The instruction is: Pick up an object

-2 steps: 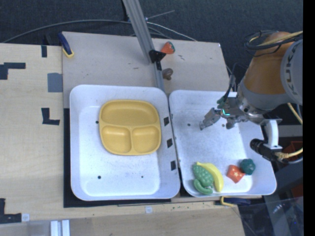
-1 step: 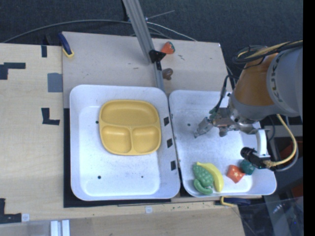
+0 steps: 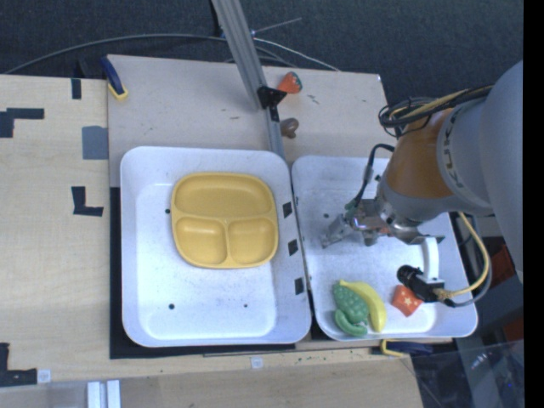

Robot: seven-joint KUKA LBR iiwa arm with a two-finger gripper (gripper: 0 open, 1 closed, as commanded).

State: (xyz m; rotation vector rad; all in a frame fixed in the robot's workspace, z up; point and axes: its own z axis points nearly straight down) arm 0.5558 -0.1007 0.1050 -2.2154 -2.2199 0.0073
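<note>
The gripper [image 3: 344, 228] hangs low over the right bin [image 3: 316, 185], in the bare upper half of that bin, reaching in from the arm [image 3: 425, 164] whose orange band sits just to its right. Its two fingers point toward the bin's left wall and look spread a little apart, but they are small and blurred, so whether they are apart or together cannot be told for sure. Nothing shows between them, and it is unclear whether their tips touch the bin floor.

The things to pick lie at the near end of the right bin, well apart from the gripper. A green toy [image 3: 349, 308] lies against the bin's near rim, and a yellow banana [image 3: 371, 301] rests just beside it on the right, touching it. Further right in the same bin sits a small red-orange piece [image 3: 405, 301], near the near-right corner, just below a black cable fitting [image 3: 411, 276] that hangs from the arm.

The left bin [image 3: 136, 253] sits side by side with the right bin on the desk [image 3: 51, 228]. A yellow divided plate [image 3: 225, 219] lies flat in its upper half.
</note>
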